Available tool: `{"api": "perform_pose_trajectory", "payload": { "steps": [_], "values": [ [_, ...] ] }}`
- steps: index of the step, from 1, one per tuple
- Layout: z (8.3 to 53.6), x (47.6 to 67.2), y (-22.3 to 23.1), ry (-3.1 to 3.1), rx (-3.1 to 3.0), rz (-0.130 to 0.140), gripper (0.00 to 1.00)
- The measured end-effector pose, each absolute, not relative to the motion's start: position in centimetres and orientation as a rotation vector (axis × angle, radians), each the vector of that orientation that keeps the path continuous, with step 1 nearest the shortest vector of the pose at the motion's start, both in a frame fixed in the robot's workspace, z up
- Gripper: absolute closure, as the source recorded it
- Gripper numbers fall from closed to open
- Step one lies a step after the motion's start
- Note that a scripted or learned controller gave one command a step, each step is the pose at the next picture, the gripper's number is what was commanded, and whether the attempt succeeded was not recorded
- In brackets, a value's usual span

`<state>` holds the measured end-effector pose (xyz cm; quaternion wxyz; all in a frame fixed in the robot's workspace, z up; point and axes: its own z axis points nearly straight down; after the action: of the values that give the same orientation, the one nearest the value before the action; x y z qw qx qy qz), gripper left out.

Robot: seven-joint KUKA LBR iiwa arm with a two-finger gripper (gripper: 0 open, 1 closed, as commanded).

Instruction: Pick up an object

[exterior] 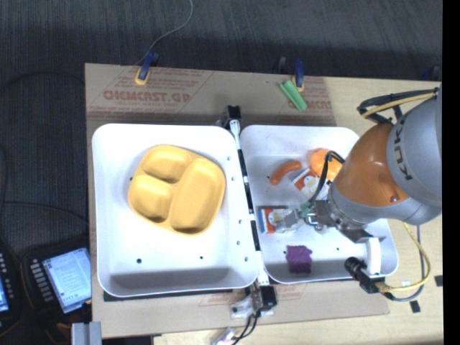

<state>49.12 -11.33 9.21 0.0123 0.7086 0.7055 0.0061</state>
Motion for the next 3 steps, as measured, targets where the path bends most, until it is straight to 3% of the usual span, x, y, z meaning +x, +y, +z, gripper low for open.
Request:
{"api": "perform_pose_trajectory", "payload": {
  "steps": [1,2,3],
  "values": [
    [10.5,49.4,-11.2,2.205,2.207,0.028,1.0],
    [10.5,49.3,-11.2,2.204,2.208,0.026,0.0],
    [9.2,49.0,-9.9,2.199,2.211,0.015,0.0]
  ]
}}
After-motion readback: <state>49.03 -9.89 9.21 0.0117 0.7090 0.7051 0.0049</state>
